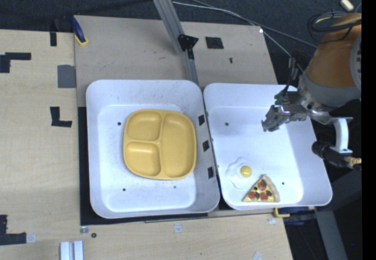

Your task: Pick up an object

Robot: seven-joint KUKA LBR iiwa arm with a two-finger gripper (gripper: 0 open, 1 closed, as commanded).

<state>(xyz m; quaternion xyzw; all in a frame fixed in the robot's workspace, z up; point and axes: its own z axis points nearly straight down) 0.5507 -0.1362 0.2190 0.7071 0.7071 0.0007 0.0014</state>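
Observation:
A toy fried egg (240, 172) and a toy pizza slice (261, 189) lie side by side near the front of the right bin (235, 100). My gripper (274, 120) hangs over the right part of that bin, behind the two toys and apart from them. Nothing shows between its fingers. The arm with its orange band (329, 70) comes in from the right.
A yellow three-compartment plate (159, 143) lies in the middle of the left bin (106, 153). A grey metal pole (167, 3) slants down to the gap between the bins. Cables run across the dark floor behind the bench.

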